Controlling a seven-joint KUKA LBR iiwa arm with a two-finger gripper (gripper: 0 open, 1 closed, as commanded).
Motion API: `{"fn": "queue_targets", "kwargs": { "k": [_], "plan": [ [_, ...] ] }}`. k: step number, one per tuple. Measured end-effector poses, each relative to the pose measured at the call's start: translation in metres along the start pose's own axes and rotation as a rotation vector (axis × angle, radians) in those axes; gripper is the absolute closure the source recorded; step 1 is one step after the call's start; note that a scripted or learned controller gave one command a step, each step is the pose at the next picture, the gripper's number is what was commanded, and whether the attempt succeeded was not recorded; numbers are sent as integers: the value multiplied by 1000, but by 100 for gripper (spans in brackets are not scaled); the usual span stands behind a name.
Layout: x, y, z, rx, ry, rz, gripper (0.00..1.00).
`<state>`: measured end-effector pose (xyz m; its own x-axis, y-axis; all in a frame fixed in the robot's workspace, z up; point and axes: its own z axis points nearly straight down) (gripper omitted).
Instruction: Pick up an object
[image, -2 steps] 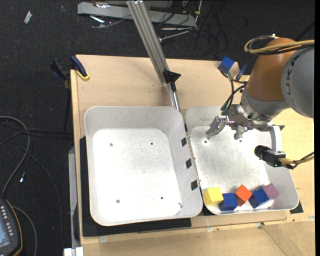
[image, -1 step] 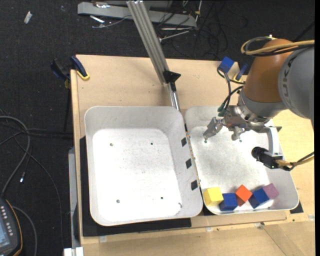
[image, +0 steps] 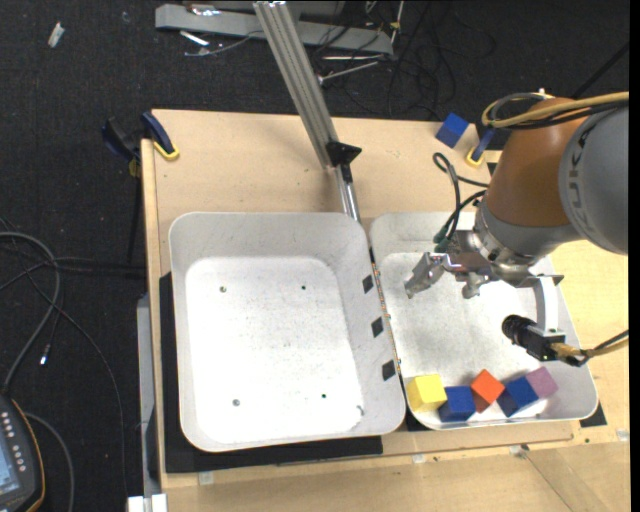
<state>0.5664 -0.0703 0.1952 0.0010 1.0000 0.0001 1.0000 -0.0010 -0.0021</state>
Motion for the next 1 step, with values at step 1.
{"fn": "queue_targets", "kwargs": {
  "k": [1],
  "plan": [
    [6, -55, 0, 2, 0, 2, 0]
  ]
}}
